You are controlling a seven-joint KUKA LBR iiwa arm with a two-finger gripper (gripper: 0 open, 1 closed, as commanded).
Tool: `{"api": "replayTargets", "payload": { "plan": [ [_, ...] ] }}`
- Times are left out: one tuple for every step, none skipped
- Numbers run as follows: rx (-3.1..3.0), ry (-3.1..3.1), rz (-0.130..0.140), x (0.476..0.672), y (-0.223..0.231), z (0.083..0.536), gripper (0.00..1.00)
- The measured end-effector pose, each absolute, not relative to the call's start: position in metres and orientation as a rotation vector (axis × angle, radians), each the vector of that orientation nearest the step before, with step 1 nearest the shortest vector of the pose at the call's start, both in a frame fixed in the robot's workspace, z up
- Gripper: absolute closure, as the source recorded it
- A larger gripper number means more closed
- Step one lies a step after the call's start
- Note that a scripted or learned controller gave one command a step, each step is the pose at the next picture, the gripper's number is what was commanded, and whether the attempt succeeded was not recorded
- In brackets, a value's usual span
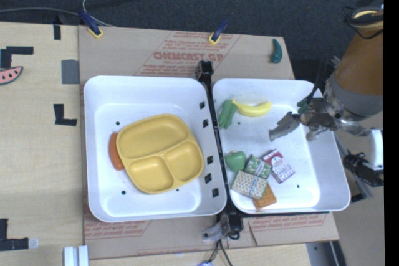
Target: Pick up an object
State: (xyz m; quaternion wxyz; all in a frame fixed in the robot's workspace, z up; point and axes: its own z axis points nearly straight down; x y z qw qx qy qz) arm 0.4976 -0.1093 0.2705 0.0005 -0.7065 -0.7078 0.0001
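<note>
The right bin (324, 196) holds a yellow banana (252, 108) and a dark green vegetable (225, 114) at its far left. A green toy (235, 161), two green patterned boxes (257, 167) (248, 184), an orange cracker (266, 197) and a small red-and-white carton (280, 168) cluster near its front. My gripper (293, 131) hangs over the middle of this bin, right of the banana and above the carton. It is open with nothing between its fingers (278, 129).
The left bin (100, 196) carries a yellow divided plate (160, 152) with an orange-red item (114, 151) tucked at its left side. A small green object (276, 50) lies on the cardboard behind the right bin. The arm's body (361, 78) fills the right side.
</note>
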Motion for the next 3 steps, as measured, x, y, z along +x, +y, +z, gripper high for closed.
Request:
{"api": "replayTargets", "payload": {
  "plan": [
    [-2.218,-2.219,0.003,0.533,-0.104,0.126,0.0],
    [-2.222,-2.221,0.001,0.552,-0.097,0.086,0.0],
    [-2.222,-2.223,-0.002,0.577,-0.095,0.086,0.0]
  ]
}}
